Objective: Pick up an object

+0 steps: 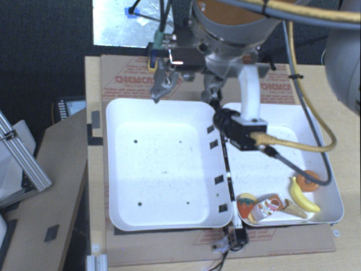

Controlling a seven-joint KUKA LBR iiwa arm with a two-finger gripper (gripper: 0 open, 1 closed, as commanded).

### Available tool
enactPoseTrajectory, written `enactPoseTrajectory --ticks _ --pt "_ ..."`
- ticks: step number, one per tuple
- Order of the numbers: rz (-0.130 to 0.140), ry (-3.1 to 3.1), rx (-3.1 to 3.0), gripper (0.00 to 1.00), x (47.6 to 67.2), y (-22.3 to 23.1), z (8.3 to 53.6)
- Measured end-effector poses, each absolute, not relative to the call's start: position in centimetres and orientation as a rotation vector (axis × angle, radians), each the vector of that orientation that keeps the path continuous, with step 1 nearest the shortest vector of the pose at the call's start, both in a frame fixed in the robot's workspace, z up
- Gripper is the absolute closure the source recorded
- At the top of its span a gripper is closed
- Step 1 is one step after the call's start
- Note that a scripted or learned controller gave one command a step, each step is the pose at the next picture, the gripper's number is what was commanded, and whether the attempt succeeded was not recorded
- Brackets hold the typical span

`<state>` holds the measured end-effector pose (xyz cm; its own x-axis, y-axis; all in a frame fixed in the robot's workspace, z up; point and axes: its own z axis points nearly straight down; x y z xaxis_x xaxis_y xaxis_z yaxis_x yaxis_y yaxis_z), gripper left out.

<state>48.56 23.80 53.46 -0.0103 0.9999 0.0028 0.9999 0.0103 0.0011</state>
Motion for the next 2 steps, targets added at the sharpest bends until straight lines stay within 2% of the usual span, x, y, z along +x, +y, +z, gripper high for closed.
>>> enactPoseTrajectory --ticks 1,2 --pt "-0.009 -2.228 -2.215 1.00 48.7 23.5 54.6" --pt "0.008 -2.220 -2.221 1.00 48.6 22.6 48.2"
